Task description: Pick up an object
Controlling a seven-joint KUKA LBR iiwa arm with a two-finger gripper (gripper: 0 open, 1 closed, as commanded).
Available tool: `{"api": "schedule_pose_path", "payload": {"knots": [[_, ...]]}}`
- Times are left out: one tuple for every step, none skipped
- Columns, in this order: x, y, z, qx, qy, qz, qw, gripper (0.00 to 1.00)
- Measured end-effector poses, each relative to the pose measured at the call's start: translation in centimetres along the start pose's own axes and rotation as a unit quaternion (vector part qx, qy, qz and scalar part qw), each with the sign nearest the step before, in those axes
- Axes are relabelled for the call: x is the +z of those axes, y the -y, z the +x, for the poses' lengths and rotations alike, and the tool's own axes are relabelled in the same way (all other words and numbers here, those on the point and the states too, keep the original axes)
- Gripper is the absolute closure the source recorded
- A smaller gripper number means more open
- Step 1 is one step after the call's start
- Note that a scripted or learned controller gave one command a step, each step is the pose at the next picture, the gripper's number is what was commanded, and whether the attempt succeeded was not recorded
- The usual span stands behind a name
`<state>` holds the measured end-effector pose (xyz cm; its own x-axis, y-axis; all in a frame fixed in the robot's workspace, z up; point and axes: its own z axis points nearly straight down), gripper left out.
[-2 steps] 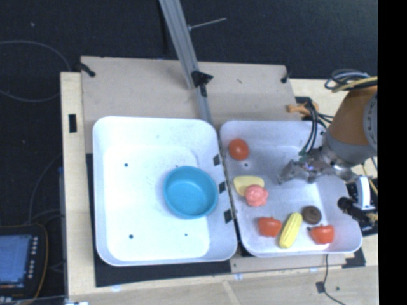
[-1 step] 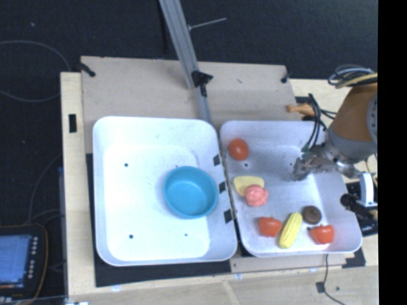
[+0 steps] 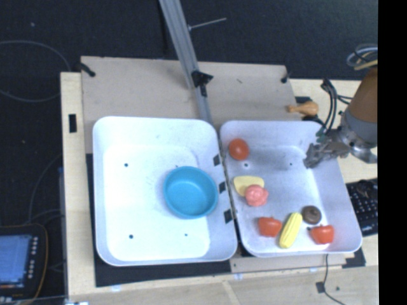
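Toy foods, like the tomato (image 3: 238,149) left of the claw (image 3: 313,156), lie loose for picking; whether that claw is wide, I cannot tell.

bench (image 3: 254,81) bears two white bins (image 3: 114,138) (side by side).

camera view: fixed above bench (image 3: 152,88) | faces down at a slant | far enough to take in left bin (image 3: 127,138) and right bin (image 3: 331,199) whole
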<state>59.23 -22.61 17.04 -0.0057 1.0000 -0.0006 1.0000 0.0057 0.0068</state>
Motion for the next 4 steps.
{"api": "schedule_pose_path", "payload": {"knots": [[-4.7,-0.2,-0.1,-0.001,0.000,0.000,1.0000,1.00],[-4.4,0.8,4.3,-0.001,0.000,0.003,1.0000,1.00],[-3.8,1.3,9.3,-0.001,0.000,0.004,1.0000,1.00],[-4.5,2.1,15.6,-0.002,-0.002,0.004,1.0000,1.00]]}}
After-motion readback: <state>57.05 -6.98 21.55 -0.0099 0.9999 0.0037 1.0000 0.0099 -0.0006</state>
